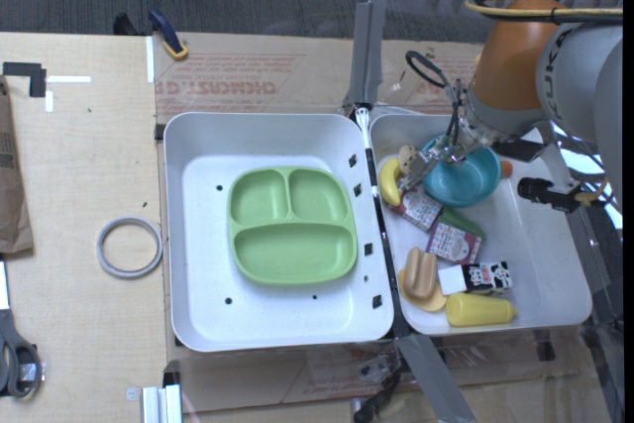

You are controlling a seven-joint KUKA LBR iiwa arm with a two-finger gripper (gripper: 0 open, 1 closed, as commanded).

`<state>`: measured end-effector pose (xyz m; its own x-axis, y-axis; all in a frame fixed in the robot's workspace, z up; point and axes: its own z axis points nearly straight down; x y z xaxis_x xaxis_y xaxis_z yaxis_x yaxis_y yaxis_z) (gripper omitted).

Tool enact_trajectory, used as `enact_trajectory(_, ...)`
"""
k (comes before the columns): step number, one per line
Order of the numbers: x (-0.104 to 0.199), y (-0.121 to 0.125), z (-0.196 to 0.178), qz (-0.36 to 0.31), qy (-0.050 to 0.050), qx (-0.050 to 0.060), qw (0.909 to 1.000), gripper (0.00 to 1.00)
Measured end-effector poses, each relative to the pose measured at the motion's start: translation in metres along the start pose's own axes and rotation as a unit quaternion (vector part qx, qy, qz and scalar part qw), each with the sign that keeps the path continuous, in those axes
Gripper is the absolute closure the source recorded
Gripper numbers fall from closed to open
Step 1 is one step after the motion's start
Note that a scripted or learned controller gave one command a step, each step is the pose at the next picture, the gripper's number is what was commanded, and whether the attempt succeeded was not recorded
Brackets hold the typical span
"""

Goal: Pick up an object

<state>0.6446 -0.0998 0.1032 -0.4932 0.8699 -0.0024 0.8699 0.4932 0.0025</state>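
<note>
In the right bin (555, 307) lie a teal bowl (468, 178), a yellow banana (389, 181), two patterned cards (446, 231), a tan hot-dog bun (420, 276), a yellow oblong toy (479, 310) and a small black-and-white box (489, 275). My gripper (448, 152) hangs from the orange-banded wrist (515, 54) and sits low over the bowl's left rim, beside a small beige toy (407, 158). The wrist hides much of the gripper.
The left bin (188, 243) holds a green divided plate (292, 225). On the bench to the left lie a grey tape ring (130, 246), a brown bag (12, 183) and scissors (18, 367). A grey divider post (365, 54) rises between the bins.
</note>
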Motion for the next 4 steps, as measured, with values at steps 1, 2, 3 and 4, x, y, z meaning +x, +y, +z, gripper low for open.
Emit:
enact_trajectory(1,-0.011,0.008,0.011,0.146,0.000,0.001,0.9893,0.00)
enact_trajectory(2,0.022,-0.035,0.010,0.147,0.000,0.001,0.9892,0.00)
enact_trajectory(3,-0.019,0.006,0.011,0.196,0.000,0.001,0.9806,0.00)
enact_trajectory(4,-0.018,0.006,-0.004,0.195,0.003,0.004,0.9808,1.00)
